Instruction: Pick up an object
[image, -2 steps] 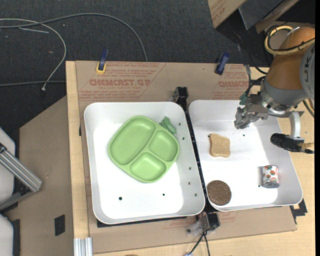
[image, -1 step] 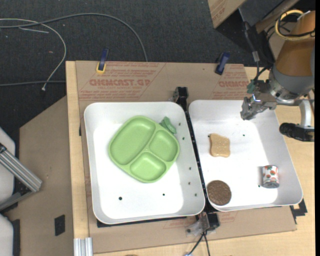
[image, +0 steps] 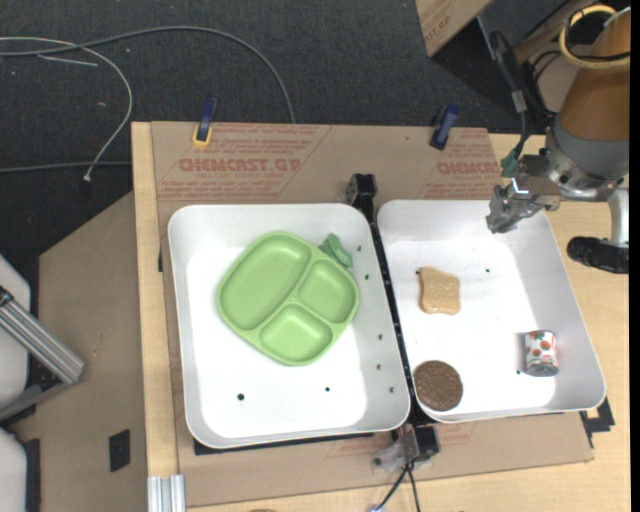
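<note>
In the right bin below me lie three things, well apart. A tan slice of toast (image: 438, 291) rests flat near the middle. A round brown cookie (image: 438, 385) lies flat at the near left corner. A small can (image: 540, 353), white with red spots, lies on its side toward the right wall.

I see my gripper (image: 508, 215) over the right bin's (image: 570, 300) far edge. Inside lie a toast piece (image: 438, 291), a brown disc (image: 438, 385) and a small can (image: 540, 353); the left bin (image: 200, 400) holds a green tray (image: 288, 297).
</note>
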